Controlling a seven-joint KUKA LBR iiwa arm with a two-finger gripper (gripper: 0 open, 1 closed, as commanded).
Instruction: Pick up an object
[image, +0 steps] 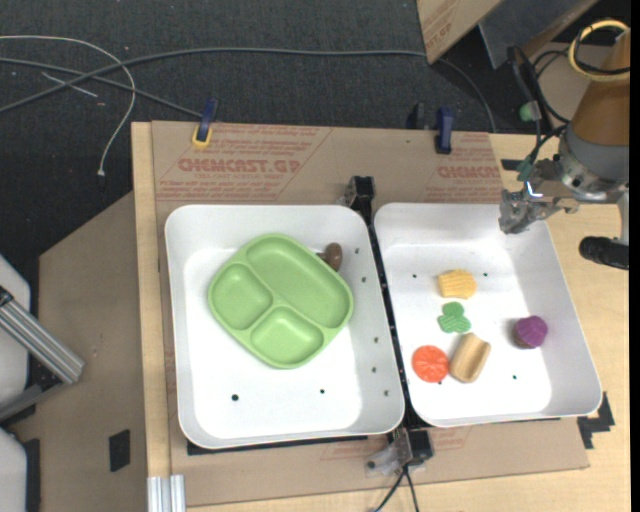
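The right bin (500, 395) holds a yellow corn-like piece (456, 284), a small green toy (454, 320), an orange-red round piece (430, 363), a tan bread-like roll (469, 358) and a purple ball (530, 331). My gripper (519, 212) hangs over the right bin's far right corner, well apart from all these objects. Nothing shows between its fingers.
The left bin (215, 400) holds a green divided plate (281, 300) with a small brown object (332, 256) at its far edge. Blue clamps (207, 122) hold the cardboard at the back. Cables lie on the dark floor beyond the bench.
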